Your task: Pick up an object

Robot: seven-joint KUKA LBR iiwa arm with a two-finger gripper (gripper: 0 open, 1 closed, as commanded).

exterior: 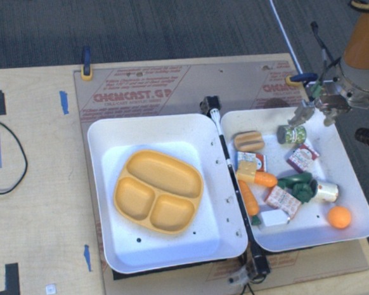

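Note:
The right bin (362,225) holds several small items. Among them are a hot dog bun (248,140), a green can (293,134), a red and white packet (302,158), a carrot (264,179), a dark green leafy toy (297,186) and an orange ball (339,217). My gripper (315,115) hangs over the far right corner of this bin, just up and right of the green can. Its two fingers stand apart and there is nothing between them.
The left bin (116,244) holds a yellow three-compartment tray (158,190). A second carrot (249,199), a yellow carton (248,166), another packet (283,201) and a white block (274,217) crowd the right bin's left side. A black divider clamp (210,103) sits between the bins.

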